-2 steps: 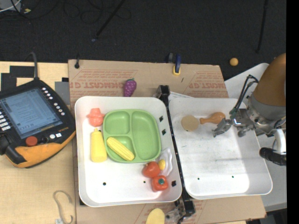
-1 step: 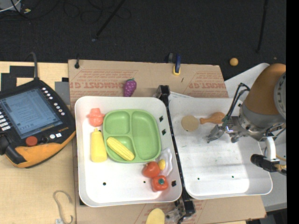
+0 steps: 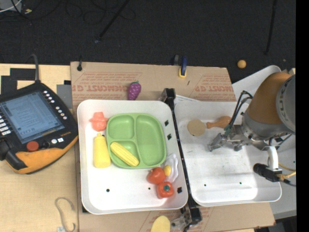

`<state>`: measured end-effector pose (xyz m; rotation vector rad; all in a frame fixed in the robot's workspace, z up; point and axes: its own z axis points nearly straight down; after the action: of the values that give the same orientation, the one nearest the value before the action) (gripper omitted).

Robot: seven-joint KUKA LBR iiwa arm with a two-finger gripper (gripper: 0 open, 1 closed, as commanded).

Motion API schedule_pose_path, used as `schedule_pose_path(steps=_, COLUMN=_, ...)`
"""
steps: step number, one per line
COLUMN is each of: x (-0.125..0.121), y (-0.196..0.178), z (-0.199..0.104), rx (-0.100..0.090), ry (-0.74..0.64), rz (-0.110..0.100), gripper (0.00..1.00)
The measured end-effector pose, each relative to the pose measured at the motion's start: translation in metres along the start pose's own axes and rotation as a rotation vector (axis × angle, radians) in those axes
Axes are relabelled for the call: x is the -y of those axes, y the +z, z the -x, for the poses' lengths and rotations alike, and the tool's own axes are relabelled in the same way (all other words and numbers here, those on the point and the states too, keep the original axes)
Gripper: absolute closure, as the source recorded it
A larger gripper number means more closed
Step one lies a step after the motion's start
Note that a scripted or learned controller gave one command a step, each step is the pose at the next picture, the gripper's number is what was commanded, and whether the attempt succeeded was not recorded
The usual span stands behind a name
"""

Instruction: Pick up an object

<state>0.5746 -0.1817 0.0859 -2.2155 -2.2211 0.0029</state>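
Note:
My gripper [image 3: 225, 145] hangs low over the right bin [image 3: 227, 187], near its back middle, and its fingers look open with nothing between them. A wooden spoon [image 3: 197, 127] lies just to the gripper's left and behind it, its handle pointing right toward the arm. In the left bin [image 3: 120, 199] a green divided plate [image 3: 145, 134] holds a corn cob [image 3: 124, 153]. Beside the plate lie a yellow bottle [image 3: 101, 151] and a pink toy [image 3: 98, 121]. Two red vegetables [image 3: 156, 176] [image 3: 165, 190] and a small yellow piece [image 3: 167, 170] rest near that bin's front right corner.
Purple grapes [image 3: 134, 90] lie on the cardboard behind the left bin. A teach pendant [image 3: 34, 124] sits on the bench at far left. A yellow toy [image 3: 161, 224] rests in front of the bins, and a small orange ball [image 3: 241, 64] lies at the back right.

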Motion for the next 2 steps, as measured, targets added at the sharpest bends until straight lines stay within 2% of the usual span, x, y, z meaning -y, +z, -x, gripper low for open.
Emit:
schedule_pose_path(steps=1, x=0.000, y=-0.012, z=0.001, rx=0.000, ry=0.003, rz=0.002, gripper=1.00)
schedule_pose_path(steps=2, x=-0.007, y=-0.068, z=-0.006, rx=0.002, ry=0.003, rz=0.007, gripper=1.00)
